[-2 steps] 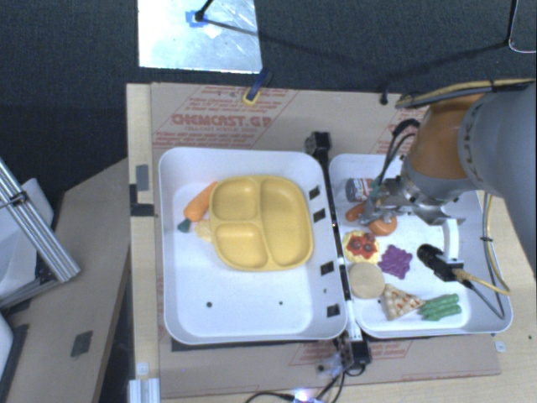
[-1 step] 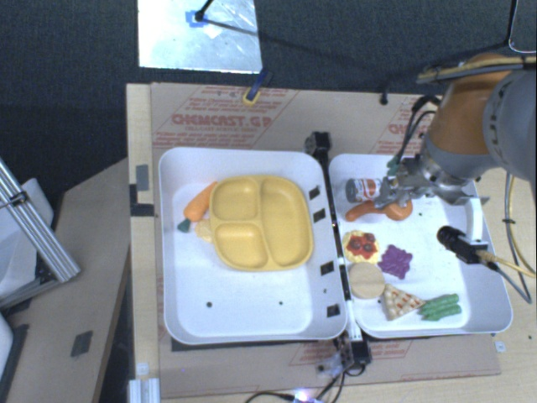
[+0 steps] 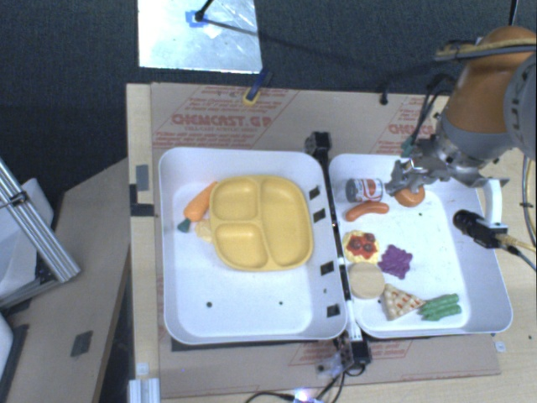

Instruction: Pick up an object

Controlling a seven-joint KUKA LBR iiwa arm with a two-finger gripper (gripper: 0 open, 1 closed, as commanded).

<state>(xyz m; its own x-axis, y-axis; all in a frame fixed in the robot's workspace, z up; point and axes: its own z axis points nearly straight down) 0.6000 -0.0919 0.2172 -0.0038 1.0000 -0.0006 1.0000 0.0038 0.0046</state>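
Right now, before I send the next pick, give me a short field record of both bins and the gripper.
left bin: yellow three-section plastic plate; orange toy carrot at the plate's left edge
right bin: red-labelled can, toy hot dog, round orange toy, pizza square, purple grapes, tan round disc, pizza slice, green beans
gripper: over right bin's far side, just above round orange toy
held: cannot tell

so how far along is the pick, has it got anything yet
Nothing looks lifted yet. The gripper is low in the right bin, right at the orange round piece beside the can; whether it has a grip can't be told. Left to do: secure an object and raise it clear.
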